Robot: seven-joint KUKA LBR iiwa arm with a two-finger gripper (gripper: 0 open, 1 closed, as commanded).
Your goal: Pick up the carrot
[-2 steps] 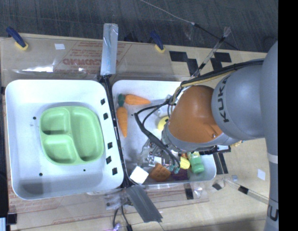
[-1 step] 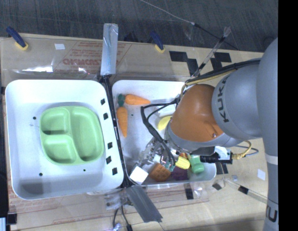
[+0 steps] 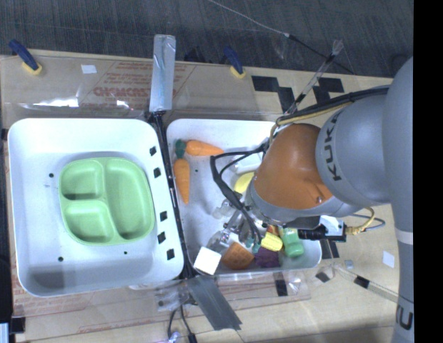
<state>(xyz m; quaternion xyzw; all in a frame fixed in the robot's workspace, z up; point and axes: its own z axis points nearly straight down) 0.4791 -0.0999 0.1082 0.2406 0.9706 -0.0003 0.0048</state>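
The arm [image 3: 364, 156] reaches in from the right and hangs over the right bin [image 3: 207, 128], its orange band and wrist covering most of that bin's middle and right side. The pincer [image 3: 234, 233] sits low near the bin's front edge, amid a heap of small items: a white block [image 3: 207, 261], a brown piece [image 3: 238, 257], a yellow piece [image 3: 271, 243] and a green piece [image 3: 293, 249]. Whether the pincer is apart or together cannot be told; the wrist and clutter mask it, and nothing is plainly seen between its tips. Two carrots lie in the same bin, well apart from the pincer: one carrot [image 3: 182, 179] lies lengthwise along the left wall, just beside the divider; the other carrot [image 3: 203, 148] lies crosswise near the back wall, its green end toward the back-left corner. Judgement: the approach step is in hand, and no carrot is secured. The next move calls for lifting clear of the front heap, travelling toward the back-left of the bin, and descending across a carrot's narrow width. The wall-side carrot leaves little room for a tip on its left flank; the crosswise carrot has more open floor on its near side. The left bin [image 3: 28, 191] holds a green divided plate [image 3: 106, 200], not concerned here.
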